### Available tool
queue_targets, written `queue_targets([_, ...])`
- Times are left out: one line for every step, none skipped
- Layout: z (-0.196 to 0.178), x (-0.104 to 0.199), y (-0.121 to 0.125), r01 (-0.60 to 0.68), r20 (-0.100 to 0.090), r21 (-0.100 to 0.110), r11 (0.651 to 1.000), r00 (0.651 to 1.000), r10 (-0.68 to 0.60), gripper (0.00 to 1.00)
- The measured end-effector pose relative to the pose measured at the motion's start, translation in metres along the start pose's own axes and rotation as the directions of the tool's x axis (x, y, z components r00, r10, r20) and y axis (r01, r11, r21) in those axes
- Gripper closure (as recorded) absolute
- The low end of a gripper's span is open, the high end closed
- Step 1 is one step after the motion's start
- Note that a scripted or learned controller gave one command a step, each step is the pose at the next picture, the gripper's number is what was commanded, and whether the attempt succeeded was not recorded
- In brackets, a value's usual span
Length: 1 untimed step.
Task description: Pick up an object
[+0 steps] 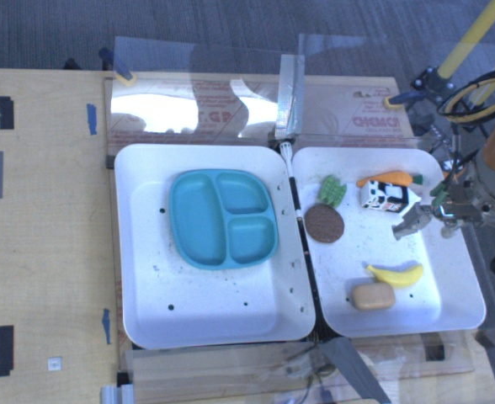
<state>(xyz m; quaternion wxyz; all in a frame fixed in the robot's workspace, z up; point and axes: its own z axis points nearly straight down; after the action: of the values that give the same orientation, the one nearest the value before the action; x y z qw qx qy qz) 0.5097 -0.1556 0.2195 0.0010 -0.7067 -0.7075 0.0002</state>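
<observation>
The grey two-finger gripper (422,219), holding nothing, its spread unclear, hovers with the black-and-white cow toy (385,196) at ten o'clock, just beside.

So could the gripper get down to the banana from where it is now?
Probably yes: the gripper hangs over the right bin, and the banana lies uncovered below it, with only the tan bun close beside it.

Both bins (138,251) look like smooth white plastic with a slight sheen, and the teal tray (222,219) is glossy plastic too. The bench (37,225) is matt pale wood, and clear shiny sheeting (197,99) stands behind. The banana (395,273) looks smooth, the brown disc (323,223) dull and rough.
</observation>
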Motion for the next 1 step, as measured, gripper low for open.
queue_targets([0.0832, 0.0323, 0.0910, 0.095, -0.001, 0.006, 0.995, 0.995, -0.095, 0.00])
